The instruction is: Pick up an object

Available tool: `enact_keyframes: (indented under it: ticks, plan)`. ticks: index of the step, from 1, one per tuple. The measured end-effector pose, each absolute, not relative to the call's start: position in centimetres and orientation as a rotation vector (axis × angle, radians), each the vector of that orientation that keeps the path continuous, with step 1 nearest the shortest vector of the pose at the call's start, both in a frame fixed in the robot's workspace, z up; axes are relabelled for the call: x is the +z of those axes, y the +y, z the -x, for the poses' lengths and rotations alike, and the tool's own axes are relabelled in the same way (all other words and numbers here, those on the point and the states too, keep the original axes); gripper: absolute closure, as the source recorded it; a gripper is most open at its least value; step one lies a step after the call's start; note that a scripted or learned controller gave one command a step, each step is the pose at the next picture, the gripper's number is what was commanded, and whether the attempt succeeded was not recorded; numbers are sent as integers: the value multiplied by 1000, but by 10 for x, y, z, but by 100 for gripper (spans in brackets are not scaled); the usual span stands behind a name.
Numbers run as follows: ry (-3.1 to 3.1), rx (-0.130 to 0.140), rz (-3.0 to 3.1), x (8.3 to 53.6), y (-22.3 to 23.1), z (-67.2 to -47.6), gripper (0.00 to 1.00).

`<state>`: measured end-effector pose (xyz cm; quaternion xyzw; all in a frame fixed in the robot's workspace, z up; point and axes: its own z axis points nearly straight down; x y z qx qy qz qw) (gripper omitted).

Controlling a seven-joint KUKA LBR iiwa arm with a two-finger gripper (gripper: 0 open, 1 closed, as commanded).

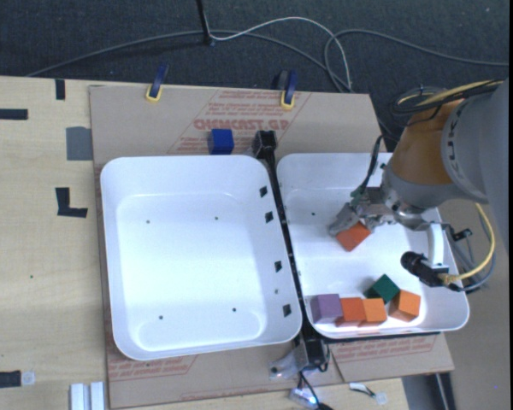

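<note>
My gripper (349, 227) hangs over the middle of the right bin (316, 186), reaching in from the right. A red-orange block (353, 238) sits tilted right at its tip, touching or nearly touching it. The gripper body covers the block's upper edge, so a hold on it cannot be made out. Along the bin's front wall lie a purple block (326, 306), two orange blocks (353, 311) side by side, a green block (381, 289) and another orange block (407, 304).
The left bin (120, 229) adjoins the right one, with a black divider (278, 229) between them. A blue block (221, 140) rests on the cardboard behind the bins. Cables (445, 272) loop off the wrist by the right bin's rim.
</note>
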<state>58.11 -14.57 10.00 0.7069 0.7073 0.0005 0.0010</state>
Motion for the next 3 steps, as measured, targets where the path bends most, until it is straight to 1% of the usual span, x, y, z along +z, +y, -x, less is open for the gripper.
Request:
enact_keyframes:
  ticks: [1, 2, 3]
  plan:
    - [2226, 5, -2213, 192, -68, -534, 100]
    - [2233, 1, -2213, 188, 30, -559, 100]
    - [2223, 9, -2215, 279, 71, -587, 100]
